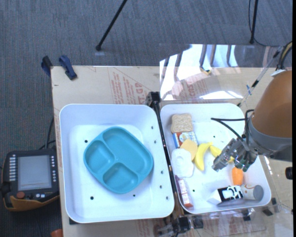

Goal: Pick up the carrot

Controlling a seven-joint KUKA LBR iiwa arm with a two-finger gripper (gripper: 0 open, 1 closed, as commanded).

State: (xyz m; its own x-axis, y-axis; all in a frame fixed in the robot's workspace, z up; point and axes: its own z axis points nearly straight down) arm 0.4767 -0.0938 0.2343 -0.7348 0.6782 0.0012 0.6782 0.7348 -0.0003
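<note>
The carrot (pixel 237 176) is a short orange piece lying in the right bin (pixel 207 113), near its right wall. My gripper (pixel 232 162) hangs just above and to the left of it, tilted down toward the bin floor, with its tip close to the carrot's upper end. Whether it touches the carrot I cannot tell. The grey arm with its orange band (pixel 281 107) comes in from the right.
The right bin also holds a banana (pixel 202 155), a yellow block (pixel 189 147), a bread slice (pixel 181 123), a white lump (pixel 182 162), a red bottle (pixel 184 192) and a grey cylinder (pixel 250 192). A blue divided plate (pixel 118 158) lies in the left bin (pixel 74 127).
</note>
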